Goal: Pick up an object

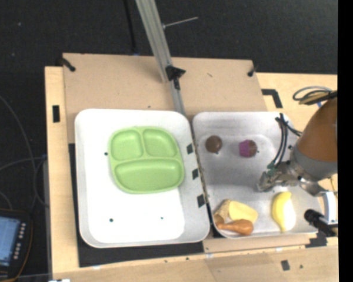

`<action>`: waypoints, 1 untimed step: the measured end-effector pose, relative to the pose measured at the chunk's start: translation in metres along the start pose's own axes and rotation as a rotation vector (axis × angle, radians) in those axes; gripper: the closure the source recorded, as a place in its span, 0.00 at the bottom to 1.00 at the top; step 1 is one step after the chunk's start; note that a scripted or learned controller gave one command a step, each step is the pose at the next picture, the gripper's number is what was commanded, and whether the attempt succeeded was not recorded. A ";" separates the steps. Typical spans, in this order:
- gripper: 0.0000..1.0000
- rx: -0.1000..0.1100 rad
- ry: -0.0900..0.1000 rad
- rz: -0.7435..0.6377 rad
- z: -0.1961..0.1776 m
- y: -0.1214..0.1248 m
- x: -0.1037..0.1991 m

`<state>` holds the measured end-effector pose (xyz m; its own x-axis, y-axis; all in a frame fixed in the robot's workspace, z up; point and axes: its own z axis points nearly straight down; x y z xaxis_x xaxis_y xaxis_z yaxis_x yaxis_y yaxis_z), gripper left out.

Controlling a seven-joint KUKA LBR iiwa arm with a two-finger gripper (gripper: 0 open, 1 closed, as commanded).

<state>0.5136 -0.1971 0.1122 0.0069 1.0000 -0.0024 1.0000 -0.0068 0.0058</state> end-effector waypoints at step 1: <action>1.00 -0.002 -0.002 0.001 -0.059 0.001 -0.012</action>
<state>0.5146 -0.2089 0.1707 0.0077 1.0000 -0.0041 0.9999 -0.0076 0.0080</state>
